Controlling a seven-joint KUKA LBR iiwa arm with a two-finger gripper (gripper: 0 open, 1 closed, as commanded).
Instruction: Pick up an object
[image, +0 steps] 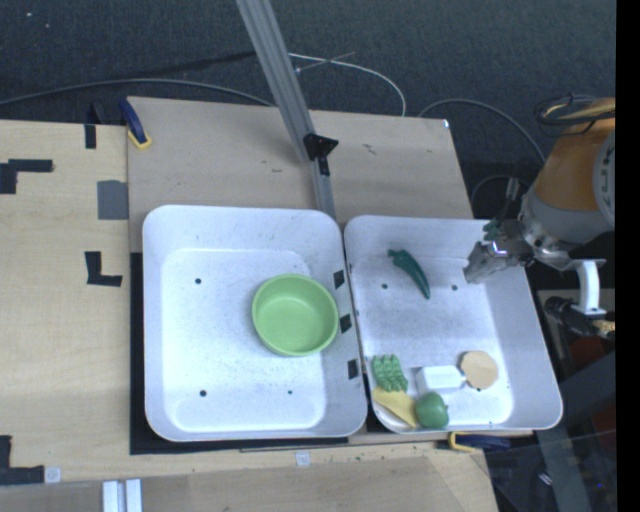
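Two shallow white bins sit side by side on the wooden surface (230, 160). The left bin (180, 300) carries a light green bowl (294, 315), upright, right of its middle. The right bin (500, 330) carries several small things. A dark green pepper-shaped piece (410, 271) lies near its far wall, slanting down toward the right. Along the near wall sit a ridged green piece (389, 374), a yellow piece (395, 405) just below it, a round green ball (431, 410), a small white block (440, 378) and a tan round piece (480, 369), all clustered close together.

Coming in from the right, the grey arm with its orange band (572, 165) hangs over the right bin's far right corner. Its fingers (485, 262) sit just above the bin's right rim, and nothing shows between them; whether they are spread or closed cannot be told from this slant. The pepper-shaped piece lies to the left of the fingers, apart from them with bare bin floor between. The cluster at the near wall lies well apart from them.
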